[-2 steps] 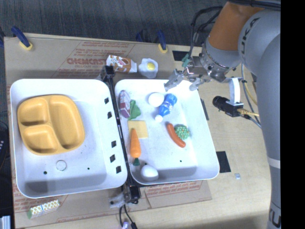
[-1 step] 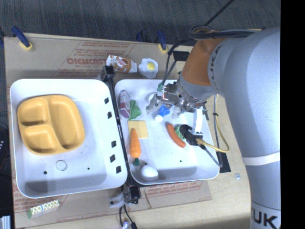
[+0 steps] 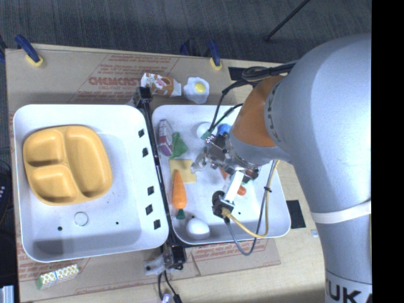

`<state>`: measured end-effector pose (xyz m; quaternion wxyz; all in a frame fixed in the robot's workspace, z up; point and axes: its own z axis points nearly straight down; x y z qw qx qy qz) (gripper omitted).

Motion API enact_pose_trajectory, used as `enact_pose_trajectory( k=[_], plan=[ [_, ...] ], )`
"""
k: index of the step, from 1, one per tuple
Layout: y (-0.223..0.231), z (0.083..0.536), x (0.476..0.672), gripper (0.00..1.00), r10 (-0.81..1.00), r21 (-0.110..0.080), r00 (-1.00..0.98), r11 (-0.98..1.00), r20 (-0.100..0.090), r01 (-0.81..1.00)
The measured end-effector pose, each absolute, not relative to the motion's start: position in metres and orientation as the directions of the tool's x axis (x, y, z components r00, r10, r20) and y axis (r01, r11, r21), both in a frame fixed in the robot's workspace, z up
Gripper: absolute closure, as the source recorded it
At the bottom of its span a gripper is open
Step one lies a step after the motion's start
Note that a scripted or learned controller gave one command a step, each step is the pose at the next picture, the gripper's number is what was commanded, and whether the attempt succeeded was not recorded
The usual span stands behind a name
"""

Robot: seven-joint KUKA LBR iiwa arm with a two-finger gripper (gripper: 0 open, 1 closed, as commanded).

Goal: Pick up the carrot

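Jaws of the grey arm's two-finger gripper (image 3: 208, 153) are hidden under the wrist, so how far they stand open, or whether they grip anything, cannot be told. One orange tapered carrot (image 3: 179, 190) lies lengthwise just below and left of them in the right shallow white bin (image 3: 278, 223), apart from the gripper. One pale yellow block (image 3: 182, 168) touches its upper end; one white egg (image 3: 198, 227) rests beyond its lower end. One yellow three-compartment plastic tray (image 3: 65, 163) sits far left in the left white bin (image 3: 120, 223). Red "CHEMCAS" lettering marks the cardboard sheet (image 3: 113, 79).
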<state>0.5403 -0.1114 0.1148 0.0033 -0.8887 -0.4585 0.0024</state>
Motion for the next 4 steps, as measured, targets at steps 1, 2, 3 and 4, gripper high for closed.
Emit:
enact_pose_trajectory(
  k=[1, 2, 3, 4],
  plan=[
    [-0.096, 0.091, 0.536, 0.0, 0.536, -0.009, 0.844, -0.844, -0.004, 0.536],
    [-0.031, 0.191, 0.507, 0.0, 0.324, -0.006, 0.946, -0.946, -0.004, 0.324],
    [0.021, 0.191, 0.475, 0.0, 0.298, -0.006, 0.954, -0.954, -0.006, 0.298],
    [0.02, 0.191, 0.513, 0.0, 0.209, -0.005, 0.978, -0.978, -0.005, 0.209]
  ],
)
